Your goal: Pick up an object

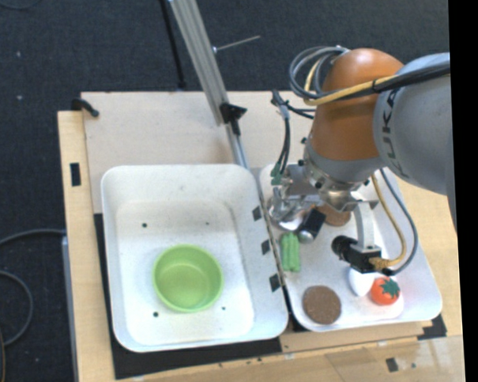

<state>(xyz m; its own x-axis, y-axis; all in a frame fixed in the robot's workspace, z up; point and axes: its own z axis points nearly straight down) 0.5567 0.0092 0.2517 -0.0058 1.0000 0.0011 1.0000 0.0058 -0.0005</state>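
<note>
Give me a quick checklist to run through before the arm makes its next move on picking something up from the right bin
1. Hand over the right bin: ok.
2. Target nearby: green object lies just below the hand: ok.
3. Object between the fingers: cannot tell.
4. Other candidates in the bin: brown disc, tomato toy: ok.
5. Green object close to the bin's left wall, tight for a grasp: not ok.
6. Green bowl in the left bin, out of the way: ok.
</note>
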